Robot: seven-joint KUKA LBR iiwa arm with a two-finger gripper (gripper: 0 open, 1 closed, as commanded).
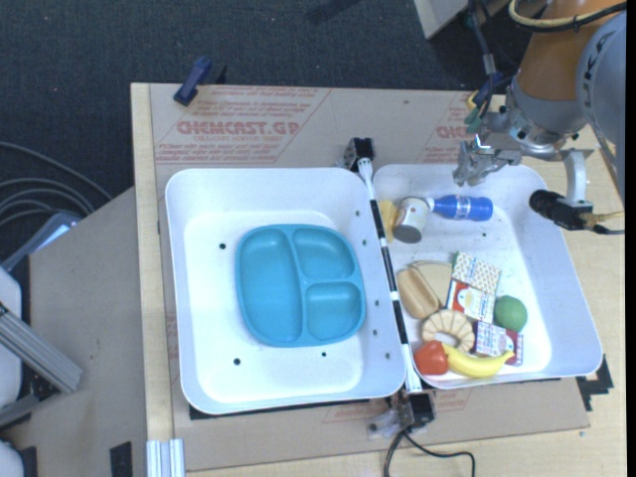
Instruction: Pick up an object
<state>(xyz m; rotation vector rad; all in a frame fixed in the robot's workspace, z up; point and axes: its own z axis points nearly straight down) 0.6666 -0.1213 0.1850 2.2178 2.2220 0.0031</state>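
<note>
Right-hand white bin (556,296) holds a blue bottle (463,208), just below the jaws (475,170); grip unclear.

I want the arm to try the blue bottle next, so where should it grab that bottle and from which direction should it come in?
Probably the middle of the blue bottle, from straight above. It lies on its side in the right bin, long axis running left-right in the camera view, so fingers would close across its narrow width. Its right end looks free; a small cylinder sits close to its left end. The gripper hangs just above it.
</note>
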